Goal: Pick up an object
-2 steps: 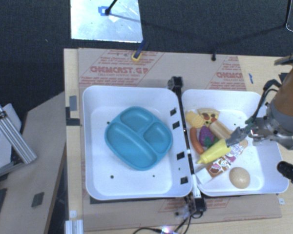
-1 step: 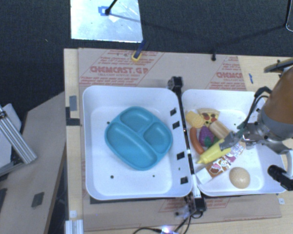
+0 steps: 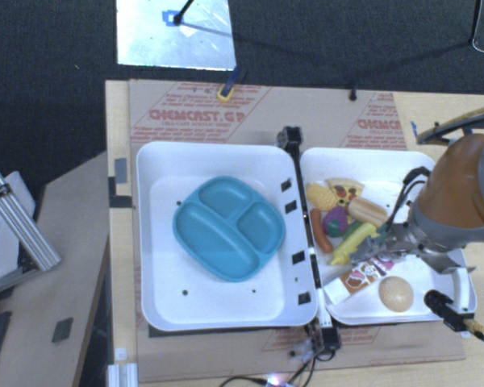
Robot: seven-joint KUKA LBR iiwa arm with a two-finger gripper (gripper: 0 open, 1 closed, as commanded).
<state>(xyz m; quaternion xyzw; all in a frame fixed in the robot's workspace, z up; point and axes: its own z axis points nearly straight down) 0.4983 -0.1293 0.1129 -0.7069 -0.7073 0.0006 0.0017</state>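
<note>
The right bin (image 3: pixel 363 153) holds a heap of toy food: a pizza slice (image 3: pixel 344 190), a tan bread roll (image 3: pixel 367 211), purple grapes (image 3: pixel 335 220), a yellow-green piece (image 3: pixel 353 236) and an orange sausage (image 3: pixel 319 230) along the left wall. A beige egg (image 3: pixel 396 293) lies near the front, beside a red-and-white packet (image 3: pixel 360 277). My gripper (image 3: pixel 363 255) reaches in from the right and hangs low over the spot between the yellow-green piece and the packet. The orange wrist band (image 3: pixel 464 180) covers the bin's right part.
The left bin (image 3: pixel 161 216) holds a blue divided plate (image 3: pixel 228 227) lying flat at its middle. Black clips (image 3: pixel 298 256) line the wall between the two bins. A shiny metal sheet (image 3: pixel 176 22) lies on the dark floor beyond the bench.
</note>
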